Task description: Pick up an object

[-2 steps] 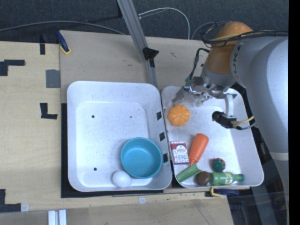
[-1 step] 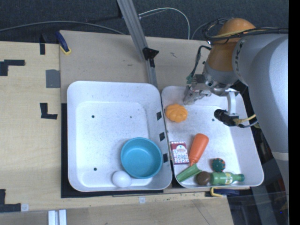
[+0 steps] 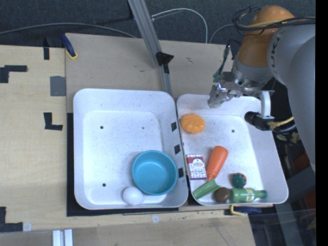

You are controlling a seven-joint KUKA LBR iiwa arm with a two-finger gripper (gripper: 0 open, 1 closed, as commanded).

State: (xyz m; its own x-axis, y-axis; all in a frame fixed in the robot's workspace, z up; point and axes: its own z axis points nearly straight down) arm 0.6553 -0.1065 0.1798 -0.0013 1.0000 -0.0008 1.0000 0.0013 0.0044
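**Arm held over the far edge of the right bin, objects lying below**

Nearest to the camera, along the front wall of the right bin [image 3: 279,181], a green bottle [image 3: 247,194] is seen lying on its side, with a small dark brown object [image 3: 222,194] touching its left end and a small dark green and red object [image 3: 238,179] just behind it. A toy carrot [image 3: 216,163] is laid at a slant, its green stalk pointing to the front left corner and its orange body to the back. Just beside it, to the left, a small red and white box [image 3: 196,166] is placed flat.

In the left bin [image 3: 84,137], a blue bowl [image 3: 154,171] is set upright near the front right corner, and a white ball [image 3: 132,195] is found touching its front left side.

Farther back in the right bin, an orange, rounded object [image 3: 192,123] is lying alone near the left wall, well apart from the group in front.

At the far rim of the right bin, the gripper [image 3: 216,100] is held above the white floor, to the right of and behind the orange object. Nothing is seen between the fingers; whether they are released or clenched cannot be told. Behind the bins, the wooden tabletop [image 3: 113,60] is crossed by a grey metal bar [image 3: 148,29].
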